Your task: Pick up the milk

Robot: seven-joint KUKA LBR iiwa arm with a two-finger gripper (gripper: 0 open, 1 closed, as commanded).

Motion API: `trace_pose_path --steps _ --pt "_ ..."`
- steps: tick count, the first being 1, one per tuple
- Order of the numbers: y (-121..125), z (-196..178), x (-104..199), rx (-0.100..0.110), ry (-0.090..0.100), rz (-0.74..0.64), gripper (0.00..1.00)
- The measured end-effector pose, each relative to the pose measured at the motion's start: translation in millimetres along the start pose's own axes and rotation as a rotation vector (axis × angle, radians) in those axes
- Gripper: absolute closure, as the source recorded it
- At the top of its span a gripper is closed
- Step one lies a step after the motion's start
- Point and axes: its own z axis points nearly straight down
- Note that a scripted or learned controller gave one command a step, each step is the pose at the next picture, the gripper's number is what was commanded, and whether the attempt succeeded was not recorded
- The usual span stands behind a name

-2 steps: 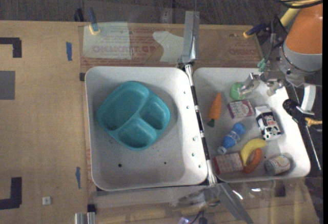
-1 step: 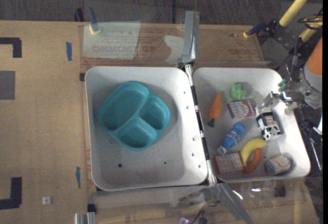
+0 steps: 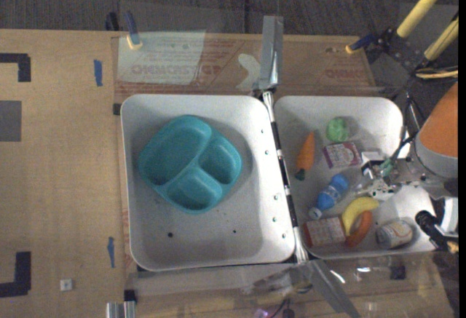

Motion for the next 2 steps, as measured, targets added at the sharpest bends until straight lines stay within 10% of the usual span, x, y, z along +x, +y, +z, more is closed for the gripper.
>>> trace_pose_path --steps 1,2 --pt "-2 -8 -5 0.002 -0.005 0.008 1.0" --pt "34 -120 97 0.012 -0.002 -0.04 1.0"
